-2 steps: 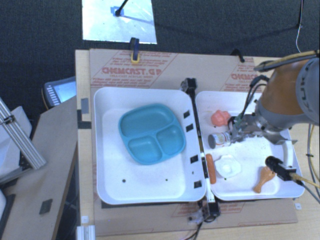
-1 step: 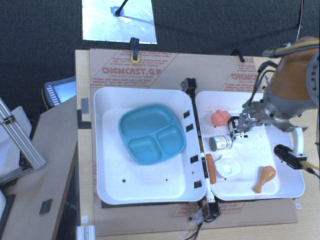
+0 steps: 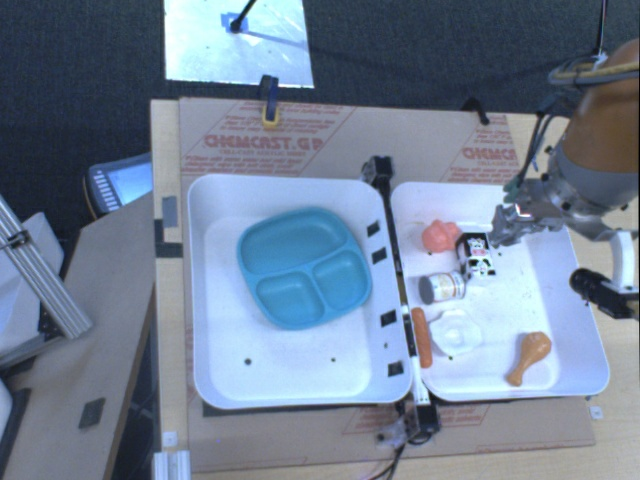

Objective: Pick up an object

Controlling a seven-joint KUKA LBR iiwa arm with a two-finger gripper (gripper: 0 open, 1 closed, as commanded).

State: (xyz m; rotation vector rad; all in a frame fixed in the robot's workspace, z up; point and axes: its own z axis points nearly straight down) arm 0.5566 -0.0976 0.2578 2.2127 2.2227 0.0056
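Nearest, in the right bin (image 3: pixel 590 363), a tan drumstick toy (image 3: pixel 528 356) lies at the near right, judged light, rigid and best pinched across its narrow shank, while the end effector (image 3: pixel 478 258) stands farther in beside a small jar (image 3: pixel 441 288), its opening indiscernible.

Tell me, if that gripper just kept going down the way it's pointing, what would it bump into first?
Probably the small black-and-white object in the right bin. The gripper hangs just above and beside it, angled down and to the left. The pink lump lies a little farther on. Depth is hard to judge from this slanted view.
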